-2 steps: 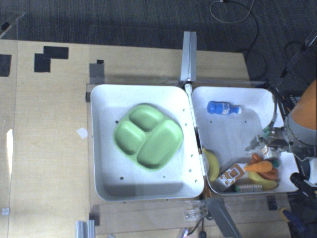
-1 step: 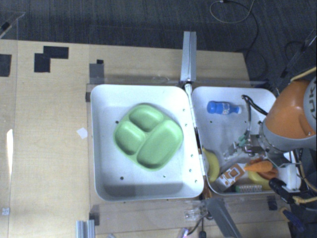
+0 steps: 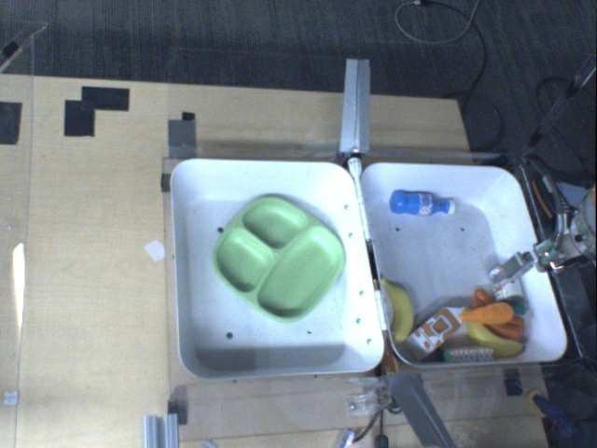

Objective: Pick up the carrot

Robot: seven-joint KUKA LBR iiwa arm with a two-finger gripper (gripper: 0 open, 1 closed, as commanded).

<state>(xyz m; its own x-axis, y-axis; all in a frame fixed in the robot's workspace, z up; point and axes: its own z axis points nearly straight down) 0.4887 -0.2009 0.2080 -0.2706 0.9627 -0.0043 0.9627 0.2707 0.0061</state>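
Looking down on the bench, I see two shallow white bins side by side. A green divided plate [image 3: 280, 257] with three compartments lies near the middle of the left bin [image 3: 191, 278]. In the right bin [image 3: 448, 250], most things crowd the near right corner. The carrot [image 3: 492, 314] lies there, orange, roughly crosswise, resting on a yellow item [image 3: 494, 345] that looks like a banana. Just to its left sits a small brown-and-white carton [image 3: 437, 330], tilted, and below that a dark flat packet [image 3: 462, 354] I can't make out well. Another banana [image 3: 401, 310] lies along the left wall of this bin, beside the divider. A blue bottle [image 3: 422, 203] lies on its side near the far wall, well apart from the pile.

The gripper [image 3: 515, 267] reaches in over the bin's right rim, and its metal end hangs just above and slightly right of the carrot. Whether it is spread or pressed together I cannot tell from here; the tip is too small and blurred. Nothing shows between its tips.
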